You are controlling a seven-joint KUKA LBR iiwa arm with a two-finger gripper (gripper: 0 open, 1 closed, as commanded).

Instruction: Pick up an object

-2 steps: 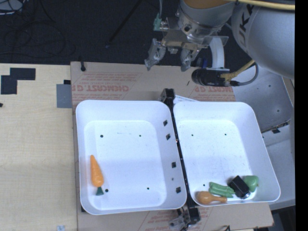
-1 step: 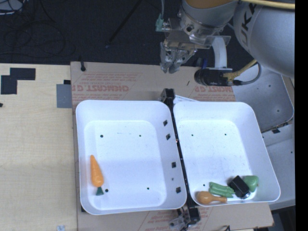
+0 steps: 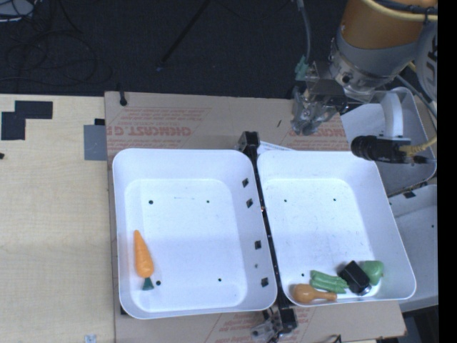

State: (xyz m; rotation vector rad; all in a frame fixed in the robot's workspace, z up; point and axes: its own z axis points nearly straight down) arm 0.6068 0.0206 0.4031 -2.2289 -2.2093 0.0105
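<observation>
An orange carrot (image 3: 143, 254) with a dark green stub lies in the left bin (image 3: 136, 170), near its front left corner. In the right bin (image 3: 389, 213), at the front right corner, lie a green bean pod (image 3: 328, 281), a black block (image 3: 355, 276), a green piece (image 3: 373, 269) and an orange pear-shaped piece (image 3: 311, 294), all close together. My gripper (image 3: 308, 122) hangs above the cardboard behind the right bin, past its far left corner and well away from every object. Nothing shows between its fingertips.
The two bins meet at a black clamp strip (image 3: 257, 220) in the middle. A cardboard sheet (image 3: 186, 120) lies under them on a light wooden bench (image 3: 50, 213). A black cylinder (image 3: 375, 148) on the arm overhangs the right bin's far right corner.
</observation>
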